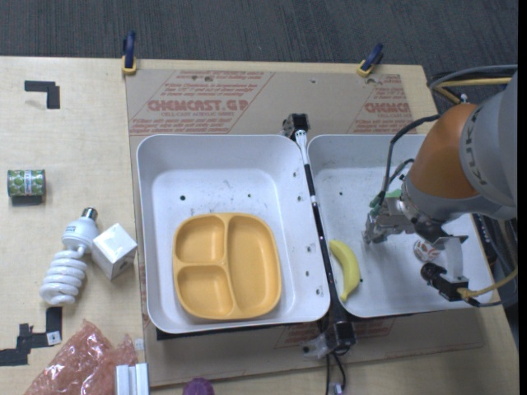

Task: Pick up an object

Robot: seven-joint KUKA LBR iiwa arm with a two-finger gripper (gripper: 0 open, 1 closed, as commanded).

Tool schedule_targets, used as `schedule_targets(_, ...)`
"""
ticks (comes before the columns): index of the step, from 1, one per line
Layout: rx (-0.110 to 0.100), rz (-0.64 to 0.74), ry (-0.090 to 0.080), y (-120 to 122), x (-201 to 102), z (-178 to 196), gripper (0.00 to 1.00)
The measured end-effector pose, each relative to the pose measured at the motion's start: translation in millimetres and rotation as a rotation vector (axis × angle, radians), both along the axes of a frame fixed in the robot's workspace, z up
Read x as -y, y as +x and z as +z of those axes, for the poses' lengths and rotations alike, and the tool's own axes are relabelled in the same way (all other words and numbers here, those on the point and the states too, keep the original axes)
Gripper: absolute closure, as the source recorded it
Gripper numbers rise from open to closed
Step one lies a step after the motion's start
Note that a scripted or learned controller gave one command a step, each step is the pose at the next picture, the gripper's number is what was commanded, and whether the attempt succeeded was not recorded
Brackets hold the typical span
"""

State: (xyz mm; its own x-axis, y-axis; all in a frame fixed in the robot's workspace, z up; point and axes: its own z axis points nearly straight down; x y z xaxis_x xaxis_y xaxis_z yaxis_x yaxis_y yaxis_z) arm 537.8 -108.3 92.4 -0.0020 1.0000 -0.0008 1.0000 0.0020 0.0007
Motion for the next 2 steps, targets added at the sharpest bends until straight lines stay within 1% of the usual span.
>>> schedule_targets(1, 0.000, 0.000, 0.000, 18, -9, 0, 1.00)
schedule_targets(2, 0.000, -0.001, 0.000, -8, 58, 16, 1.00)
